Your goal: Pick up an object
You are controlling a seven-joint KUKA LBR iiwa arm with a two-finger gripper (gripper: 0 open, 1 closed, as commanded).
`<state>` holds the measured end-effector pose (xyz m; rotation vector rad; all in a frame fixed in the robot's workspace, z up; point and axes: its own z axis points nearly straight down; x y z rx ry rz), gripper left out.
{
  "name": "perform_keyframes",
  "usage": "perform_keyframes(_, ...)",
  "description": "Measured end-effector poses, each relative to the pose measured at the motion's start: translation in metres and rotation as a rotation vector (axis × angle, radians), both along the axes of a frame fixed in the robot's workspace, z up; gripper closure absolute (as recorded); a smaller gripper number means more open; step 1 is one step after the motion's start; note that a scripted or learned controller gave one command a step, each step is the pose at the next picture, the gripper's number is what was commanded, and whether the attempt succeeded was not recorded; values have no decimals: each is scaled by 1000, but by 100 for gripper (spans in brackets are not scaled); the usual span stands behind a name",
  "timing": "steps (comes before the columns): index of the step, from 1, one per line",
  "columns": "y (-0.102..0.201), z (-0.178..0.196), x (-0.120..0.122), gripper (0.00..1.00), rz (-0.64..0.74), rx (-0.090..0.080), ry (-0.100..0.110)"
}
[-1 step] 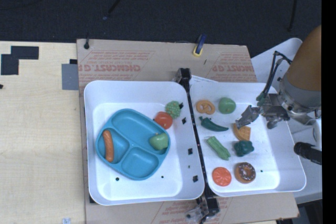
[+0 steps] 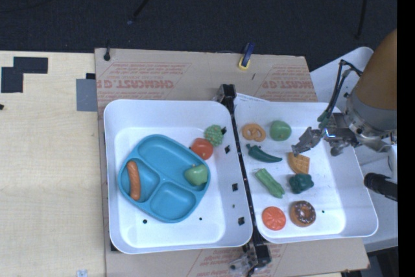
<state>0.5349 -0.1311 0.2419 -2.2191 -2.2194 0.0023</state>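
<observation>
Your gripper (image 2: 310, 139) hovers mid-right with fingers apart and empty, just above the orange waffle piece (image 2: 299, 163), where the crowding dark green toy (image 2: 300, 183) could spoil the grasp.

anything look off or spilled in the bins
Nothing spilled or damaged. One oddity: the green pear sits on the blue plate's rim, half over the edge, instead of in a compartment like the hot dog.

Blue plate (image 2: 150, 200); orange sausage (image 2: 134, 180); red tomato (image 2: 202, 149); green pepper (image 2: 263, 154); white bins (image 2: 130, 230).
</observation>
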Motion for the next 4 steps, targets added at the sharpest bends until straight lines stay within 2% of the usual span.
perform_keyframes(1, 6, -64, 2, 0, 0, 1, 5)
perform_keyframes(2, 1, -125, 2, 0, 0, -4, -4)
perform_keyframes(3, 2, -152, 4, 0, 0, 0, -6)
perform_keyframes(4, 2, -139, 6, 100, -4, 3, -12)
